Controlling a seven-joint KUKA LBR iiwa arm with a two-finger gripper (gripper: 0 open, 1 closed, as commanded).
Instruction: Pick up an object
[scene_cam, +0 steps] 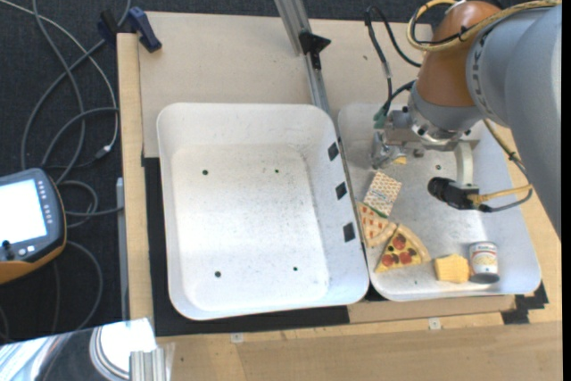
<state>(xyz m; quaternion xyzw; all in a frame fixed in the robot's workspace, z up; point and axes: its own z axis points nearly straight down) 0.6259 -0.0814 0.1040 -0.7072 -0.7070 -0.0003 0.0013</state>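
— Since our big grey arm (508, 58) hangs over the right white bin (513, 268), did we grab anything?
— Not yet. We can't tell how its gripper (390, 149) stands. The pizza slice toy (401, 249), yellow block (452, 269) and small jar (484, 259) lie loose below.

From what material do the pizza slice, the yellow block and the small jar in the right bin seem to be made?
Pizza slice: probably moulded plastic, a toy, judging by its flat bright colours and matte look.
Yellow block: perhaps plastic or foam, like toy cheese; uniform colour and soft edges, so this is uncertain.
Small jar: a pale body with a printed label; plastic or glass, too small to tell.
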